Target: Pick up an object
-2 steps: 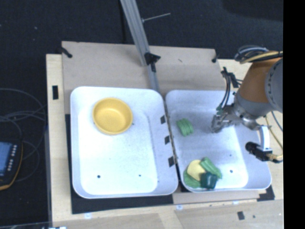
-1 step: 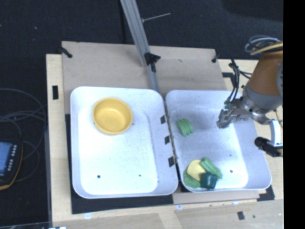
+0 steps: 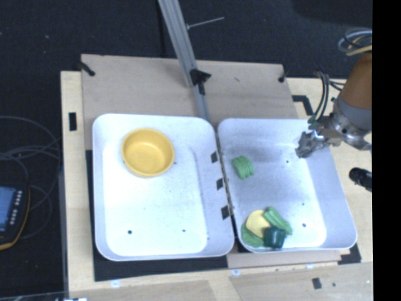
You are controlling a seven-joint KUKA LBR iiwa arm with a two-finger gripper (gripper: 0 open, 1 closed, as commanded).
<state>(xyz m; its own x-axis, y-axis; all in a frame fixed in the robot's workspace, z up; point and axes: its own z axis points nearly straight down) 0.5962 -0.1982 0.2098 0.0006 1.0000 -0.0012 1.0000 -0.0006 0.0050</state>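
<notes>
Grey and orange, the arm (image 3: 354,99) is reaching in over the right bin (image 3: 276,144), with the pincer (image 3: 307,145) hanging by that bin's far right corner. How wide the pincer is standing cannot be told from this view, and nothing is showing in its grip.

A green ribbed piece (image 3: 242,167) is lying to the pincer's left and slightly nearer the camera, well apart from it, close to the wall between the bins. A small heap is sitting further toward the camera from the pincer, in the near part of the same bin: a yellow piece (image 3: 255,221), a green piece (image 3: 276,218) leaning on it, and a dark teal block (image 3: 274,237) touching both.

Far to the pincer's left, a yellow bowl (image 3: 148,152) is resting upright in the left bin (image 3: 156,221). A metal rail (image 3: 178,33) is slanting across the bench (image 3: 250,74) beyond the bins, up and left of the pincer.
</notes>
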